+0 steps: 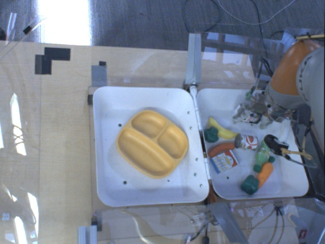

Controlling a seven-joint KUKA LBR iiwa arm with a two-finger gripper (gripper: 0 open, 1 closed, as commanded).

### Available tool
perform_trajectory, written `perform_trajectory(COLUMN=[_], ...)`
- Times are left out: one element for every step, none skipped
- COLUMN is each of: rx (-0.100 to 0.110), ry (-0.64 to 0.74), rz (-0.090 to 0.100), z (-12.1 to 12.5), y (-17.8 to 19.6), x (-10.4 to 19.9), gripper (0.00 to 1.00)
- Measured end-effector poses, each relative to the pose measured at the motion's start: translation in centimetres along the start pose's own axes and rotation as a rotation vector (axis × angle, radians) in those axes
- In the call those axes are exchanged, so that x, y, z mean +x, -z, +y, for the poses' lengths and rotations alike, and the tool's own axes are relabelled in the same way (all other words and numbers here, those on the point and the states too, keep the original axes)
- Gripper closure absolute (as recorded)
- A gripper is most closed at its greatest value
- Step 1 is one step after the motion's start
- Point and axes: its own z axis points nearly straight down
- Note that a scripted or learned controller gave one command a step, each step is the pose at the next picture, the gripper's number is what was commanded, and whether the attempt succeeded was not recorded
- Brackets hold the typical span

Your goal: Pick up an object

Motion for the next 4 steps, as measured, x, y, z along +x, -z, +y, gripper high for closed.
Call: perform_trajectory(rx=[-0.006,-0.005,-0.011,-0.011], ry=[0.004,0.005,0.009,0.01], rz=[0.001,0.0,0.001,0.001], z=[0.2,0.2,0.4,0.4], y=[1.2,1.2,2.4,2.4], x=[0.1,0.2,0.3,0.3], gripper=[1.0,0.0,1.0,0.0])
